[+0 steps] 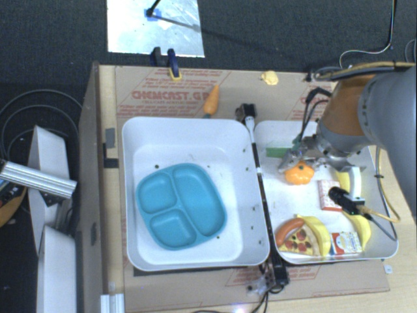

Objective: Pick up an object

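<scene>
Arm in from the right, wrist down low over the right bin, and the claw is right on top of the orange. The fruit sits in the far-left part of that bin, just below and touching the claw tip as seen from here. Whether the jaws are spread or closed, I cannot tell; the wrist blocks them, and I see nothing clearly pinched between them.

The orange is round, smooth and glossy, with no long axis to line up on, so my read is a straight drop over its middle is all that counts. A green strip lies just to its left.

Elsewhere in the bin: a curved yellow banana near right, a pizza slice at the near edge, a small red-and-white box between. The left bin carries a blue tray, matte plastic with three sections, well apart from the action.
</scene>
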`<state>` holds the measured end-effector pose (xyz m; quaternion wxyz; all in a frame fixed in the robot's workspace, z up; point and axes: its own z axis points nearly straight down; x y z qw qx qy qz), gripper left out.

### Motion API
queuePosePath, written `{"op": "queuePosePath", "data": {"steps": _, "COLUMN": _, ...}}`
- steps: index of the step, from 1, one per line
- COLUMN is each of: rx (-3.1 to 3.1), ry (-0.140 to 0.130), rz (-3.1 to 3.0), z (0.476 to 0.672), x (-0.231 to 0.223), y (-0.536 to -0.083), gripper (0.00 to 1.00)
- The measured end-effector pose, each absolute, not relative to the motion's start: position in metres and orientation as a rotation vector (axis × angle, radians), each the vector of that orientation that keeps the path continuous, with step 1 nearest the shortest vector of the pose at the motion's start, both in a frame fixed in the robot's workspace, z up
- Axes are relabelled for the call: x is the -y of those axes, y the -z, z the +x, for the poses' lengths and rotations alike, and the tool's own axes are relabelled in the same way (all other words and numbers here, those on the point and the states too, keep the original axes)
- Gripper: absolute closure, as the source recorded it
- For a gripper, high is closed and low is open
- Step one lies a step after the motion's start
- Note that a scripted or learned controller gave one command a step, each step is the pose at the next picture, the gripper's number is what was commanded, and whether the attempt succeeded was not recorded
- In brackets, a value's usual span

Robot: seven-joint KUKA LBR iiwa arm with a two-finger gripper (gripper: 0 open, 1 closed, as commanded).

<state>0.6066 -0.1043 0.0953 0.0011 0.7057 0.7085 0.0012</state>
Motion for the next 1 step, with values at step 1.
{"op": "queuePosePath", "data": {"steps": 1, "rx": -2.231, "ry": -0.012, "rz": 2.207, "z": 0.5671, "x": 0.0341, "y": -0.2038, "gripper": 1.0}}
